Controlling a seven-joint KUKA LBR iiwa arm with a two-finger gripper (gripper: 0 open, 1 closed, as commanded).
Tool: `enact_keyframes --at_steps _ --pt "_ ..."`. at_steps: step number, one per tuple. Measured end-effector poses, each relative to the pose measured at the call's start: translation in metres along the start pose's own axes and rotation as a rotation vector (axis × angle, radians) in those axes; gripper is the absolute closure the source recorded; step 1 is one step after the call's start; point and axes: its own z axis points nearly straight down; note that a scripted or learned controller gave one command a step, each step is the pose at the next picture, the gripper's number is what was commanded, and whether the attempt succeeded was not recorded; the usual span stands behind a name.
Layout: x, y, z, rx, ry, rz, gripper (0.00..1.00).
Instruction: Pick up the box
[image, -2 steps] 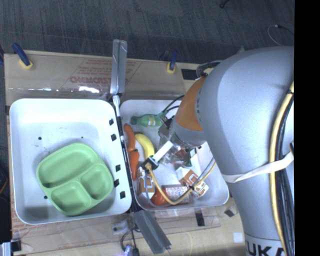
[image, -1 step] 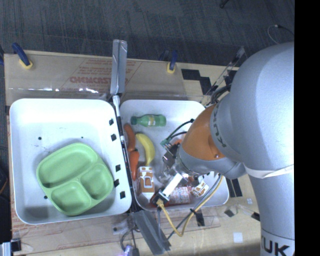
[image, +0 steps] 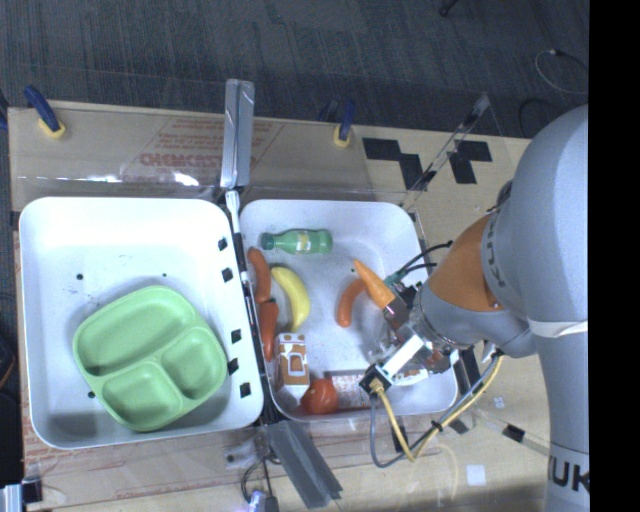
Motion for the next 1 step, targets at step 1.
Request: enact_keyframes --at_steps 1 --pt "0.0448 -0.0801 -0.0223 -0.024 -0.011 -0.179 1.0"
